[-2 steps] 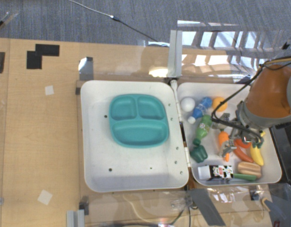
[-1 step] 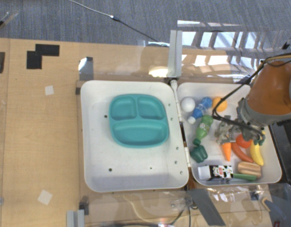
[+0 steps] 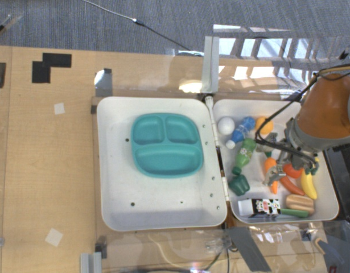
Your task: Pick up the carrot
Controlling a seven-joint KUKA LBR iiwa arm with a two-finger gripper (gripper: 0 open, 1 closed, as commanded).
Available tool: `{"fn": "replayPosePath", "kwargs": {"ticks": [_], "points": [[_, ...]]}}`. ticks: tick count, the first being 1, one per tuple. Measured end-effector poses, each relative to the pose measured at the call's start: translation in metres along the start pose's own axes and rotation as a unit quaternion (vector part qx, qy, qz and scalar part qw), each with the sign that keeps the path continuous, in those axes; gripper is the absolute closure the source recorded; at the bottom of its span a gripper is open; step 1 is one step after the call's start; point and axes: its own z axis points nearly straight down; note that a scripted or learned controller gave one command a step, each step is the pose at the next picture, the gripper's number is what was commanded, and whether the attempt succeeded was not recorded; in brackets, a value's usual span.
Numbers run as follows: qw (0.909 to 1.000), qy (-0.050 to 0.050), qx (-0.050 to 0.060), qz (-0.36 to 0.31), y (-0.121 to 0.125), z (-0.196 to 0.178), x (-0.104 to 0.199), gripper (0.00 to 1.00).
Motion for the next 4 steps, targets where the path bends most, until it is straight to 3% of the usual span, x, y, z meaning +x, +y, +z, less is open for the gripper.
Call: {"fn": "replayPosePath", "kwargs": {"ticks": [1,2,3,4], "points": [[0.9894,0.003,-0.001,0.145,-0.019,0.012,0.046,0.00],[0.9455,0.004,0.000,0.326,0.042,0.012,0.043,0.00],[0.9916,-0.003,-0.001,0.129,0.023,0.009,0.053,0.00],[0.9097,0.004,0.002,0.415,0.032,0.011,0.062,0.00]]}}
